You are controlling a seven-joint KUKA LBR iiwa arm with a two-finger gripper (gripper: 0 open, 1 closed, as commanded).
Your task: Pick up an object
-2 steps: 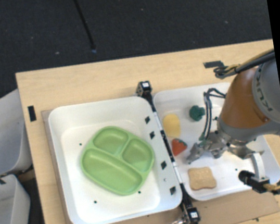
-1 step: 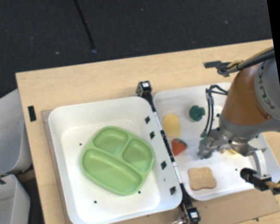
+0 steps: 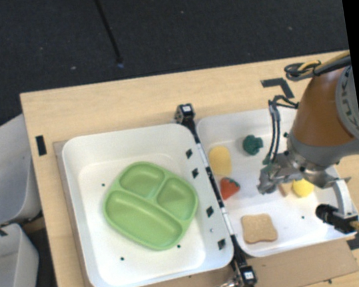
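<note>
Nearest the camera, in the right white bin (image 3: 294, 226), a tan bread slice (image 3: 258, 228) is lying flat close to the front wall, its surface looking matte and slightly grainy, with a squarish outline and rounded corners. A little further in, a small bright yellow ball (image 3: 302, 187) is sitting on the bin floor, partly under the arm's wrist and just beside the gripper (image 3: 272, 184). The gripper is hanging low over the middle of this bin. From this angle it cannot be told whether the claw is wide or narrow, and nothing is showing inside it.

To the left of the gripper, a small red piece (image 3: 229, 187) with a roughly wedge-like shape is resting near the wall that the bins share. Behind it, a pale yellow rounded piece (image 3: 220, 159) is lying close to the same wall, smooth and dull. Further back and toward the middle, a small dark green lumpy piece (image 3: 252, 143) is sitting apart from the others.

In the left white bin (image 3: 102, 253), a light green divided plate (image 3: 151, 205) is lying flat and turned at an angle, smooth like plastic, with one long compartment and two smaller ones.

Both bins are resting side by side on a pale wooden bench (image 3: 92, 106).
</note>
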